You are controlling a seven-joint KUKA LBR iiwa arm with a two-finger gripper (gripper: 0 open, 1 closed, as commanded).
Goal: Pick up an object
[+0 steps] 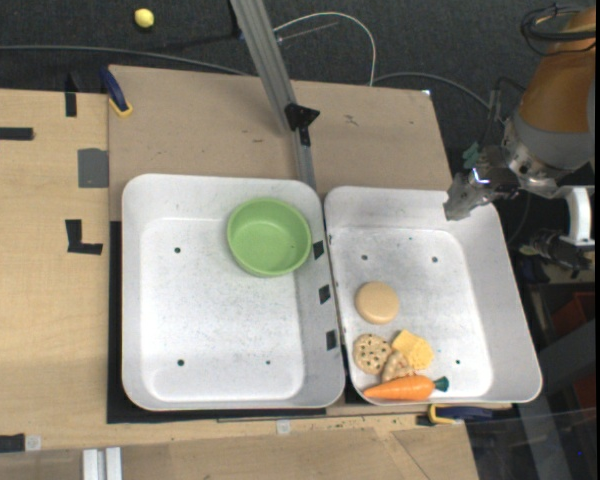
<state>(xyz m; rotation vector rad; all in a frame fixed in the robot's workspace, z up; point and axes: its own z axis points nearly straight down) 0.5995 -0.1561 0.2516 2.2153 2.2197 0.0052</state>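
Note:
The right bin (480, 268) holds a tan round bun (377, 302), a chocolate-chip cookie (369, 352), a yellow cracker (413, 349) and an orange carrot (405, 389), all bunched near its front left. A green bowl (269, 236) sits at the back of the left bin (180, 298). My gripper (464, 198) hangs over the right bin's back right corner, well away from the food pieces, with nothing seen in it.
A metal pole (270, 58) slants down to the bench behind the bins. Cables (360, 38) loop on the dark floor beyond. A small yellow ball (144, 17) lies on the floor at the far left. A blue-yellow clamp (116, 93) grips the bench edge.

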